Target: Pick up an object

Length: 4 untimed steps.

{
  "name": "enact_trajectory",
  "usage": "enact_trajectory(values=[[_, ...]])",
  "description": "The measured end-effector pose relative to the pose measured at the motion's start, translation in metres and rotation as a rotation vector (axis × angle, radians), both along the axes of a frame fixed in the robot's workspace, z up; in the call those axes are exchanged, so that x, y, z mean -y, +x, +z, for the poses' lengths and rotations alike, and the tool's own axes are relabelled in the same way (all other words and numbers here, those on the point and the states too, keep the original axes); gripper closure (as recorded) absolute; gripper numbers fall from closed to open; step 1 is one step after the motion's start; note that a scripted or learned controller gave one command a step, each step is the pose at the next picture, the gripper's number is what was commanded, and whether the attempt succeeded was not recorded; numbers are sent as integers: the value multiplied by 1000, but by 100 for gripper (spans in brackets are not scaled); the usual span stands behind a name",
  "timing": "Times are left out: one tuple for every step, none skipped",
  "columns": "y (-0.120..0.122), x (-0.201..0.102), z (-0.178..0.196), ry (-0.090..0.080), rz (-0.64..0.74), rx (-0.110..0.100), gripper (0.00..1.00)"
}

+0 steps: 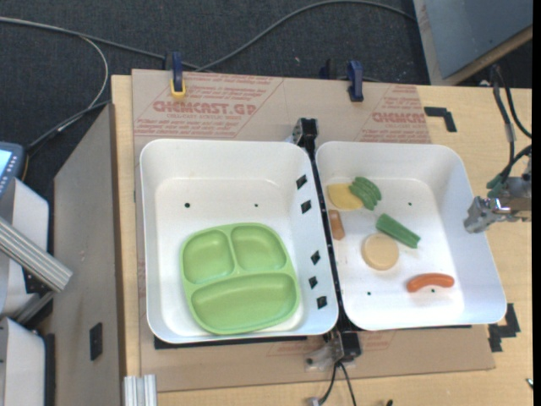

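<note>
Several toy foods lie in the right bin [448, 163]. A yellow piece [341, 196] and a dark green leafy piece [366, 191] sit at the back left. A green pod [397, 230] lies in the middle beside a round tan disc [380, 253]. A red-orange sausage [430, 282] rests near the front. A small brown piece [336, 224] lies against the left wall. My gripper [484, 215] hangs at the bin's right rim, apart from all of them and with nothing seen in it.
The left bin [161, 227] holds a green divided plate [240, 277]. Black clips line the divider between the bins [313, 227]. Cables [511, 134] hang at the right beside the arm. Two blue clamps [177, 74] pin the cardboard at the back.
</note>
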<state>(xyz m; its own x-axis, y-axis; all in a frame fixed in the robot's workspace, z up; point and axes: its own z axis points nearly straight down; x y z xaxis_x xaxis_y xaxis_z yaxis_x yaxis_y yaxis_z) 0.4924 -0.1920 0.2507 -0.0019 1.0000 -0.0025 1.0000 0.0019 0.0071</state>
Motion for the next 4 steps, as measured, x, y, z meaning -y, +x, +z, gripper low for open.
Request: enact_trajectory(values=[[20, -59, 4, 4, 7, -4, 100], [26, -116, 1, 6, 5, -8, 100], [45, -174, -13, 5, 5, -8, 100], [63, -234, -9, 5, 6, -5, 100]])
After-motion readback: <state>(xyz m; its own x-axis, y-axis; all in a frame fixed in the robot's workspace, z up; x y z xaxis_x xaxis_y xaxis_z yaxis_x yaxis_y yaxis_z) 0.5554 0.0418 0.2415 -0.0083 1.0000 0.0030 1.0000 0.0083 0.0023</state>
